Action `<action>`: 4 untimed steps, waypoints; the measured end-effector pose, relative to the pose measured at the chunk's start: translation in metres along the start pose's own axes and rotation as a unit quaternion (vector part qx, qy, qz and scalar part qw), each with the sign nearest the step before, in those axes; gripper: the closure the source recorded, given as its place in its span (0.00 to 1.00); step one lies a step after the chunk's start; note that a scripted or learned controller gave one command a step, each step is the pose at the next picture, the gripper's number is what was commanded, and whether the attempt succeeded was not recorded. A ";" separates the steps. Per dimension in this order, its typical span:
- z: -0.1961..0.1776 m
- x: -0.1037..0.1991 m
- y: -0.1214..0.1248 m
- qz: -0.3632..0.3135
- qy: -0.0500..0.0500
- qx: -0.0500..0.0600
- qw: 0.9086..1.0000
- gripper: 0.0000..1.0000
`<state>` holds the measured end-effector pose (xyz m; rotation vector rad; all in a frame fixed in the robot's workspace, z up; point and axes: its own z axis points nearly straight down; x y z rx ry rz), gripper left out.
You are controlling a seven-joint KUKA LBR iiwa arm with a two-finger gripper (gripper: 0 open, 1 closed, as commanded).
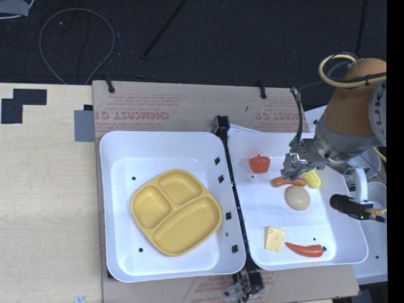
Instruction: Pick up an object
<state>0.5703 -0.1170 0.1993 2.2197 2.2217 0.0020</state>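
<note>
- While the arm (pixel 353 115) reaches in from the right, its claw (pixel 295 168) sits low over the right bin (pixel 344 248), in the bin's upper middle area.
- How far the claw is open cannot be told; no object is visibly between its fingers.
- Directly beneath and beside the claw lie a small orange carrot-like piece (pixel 285 182) and a yellow corn piece (pixel 312 180), both just beside the claw tip.
- A round beige object (pixel 297 198) rests just below these two, touching or nearly touching the carrot-like piece.
- A red tomato-like object (pixel 259 164) lies to the left of the claw, apart from it.
- A yellow cheese wedge (pixel 274 239) and a red chili pepper (pixel 304 249) lie near the front of the right bin, close to each other.
- The left bin (pixel 120 245) holds a yellow divided plate (pixel 176 212) with three compartments.
- Both bins rest on cardboard (pixel 164 109) on the worktop (pixel 44 194).
</note>
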 end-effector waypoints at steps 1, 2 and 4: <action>-0.040 -0.001 0.001 0.000 0.000 0.000 1.000 1.00; -0.033 0.060 0.014 -0.002 0.001 0.002 1.000 1.00; -0.014 0.174 0.030 -0.002 0.001 0.002 1.000 1.00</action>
